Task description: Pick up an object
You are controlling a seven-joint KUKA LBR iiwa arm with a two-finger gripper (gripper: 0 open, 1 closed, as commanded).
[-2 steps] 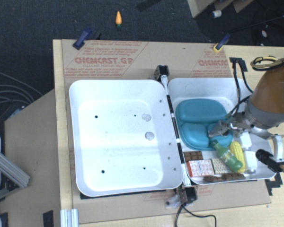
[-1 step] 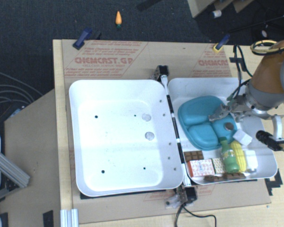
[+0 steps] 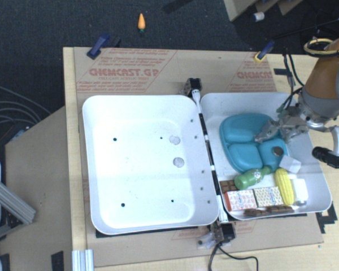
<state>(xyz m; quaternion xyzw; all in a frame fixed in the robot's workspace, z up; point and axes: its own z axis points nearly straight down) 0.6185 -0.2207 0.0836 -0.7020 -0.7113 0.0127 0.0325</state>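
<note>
1. The pincer (image 3: 278, 130) hung low over the right bin (image 3: 322, 176), above the upper right part of a blue plastic toy (image 3: 244, 143); how it was set, and whether it had hold of anything, could not be told from above.
2. Nothing appeared lifted: the blue toy lay flat just left of and beneath the pincer, and every other thing rested on the bin floor.
3. Nearer the camera than the pincer lay a green bottle (image 3: 248, 179), a yellow corn cob (image 3: 284, 186) and two small printed boxes (image 3: 254, 199).
4. The left bin (image 3: 101, 151) sat well to the pincer's left.
5. In my judgement the grasp itself and the lift remained to be done.
</note>
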